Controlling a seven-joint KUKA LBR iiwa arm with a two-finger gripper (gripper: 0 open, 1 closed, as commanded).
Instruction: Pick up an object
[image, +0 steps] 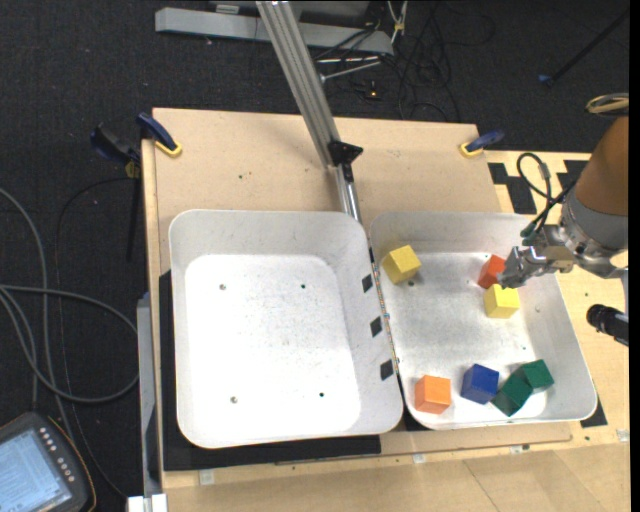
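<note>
The gripper (522, 266) sits low in the right bin (450, 330), just above a small yellow block (501, 300) and touching a red block (491, 270) on its left. I cannot tell if it grips anything. Another yellow block (402, 264) lies well left of it.

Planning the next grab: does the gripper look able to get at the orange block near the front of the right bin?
Probably yes. The orange block sits apart from the blue block, open from above. The gripper hovers farther back by the red block.
</note>
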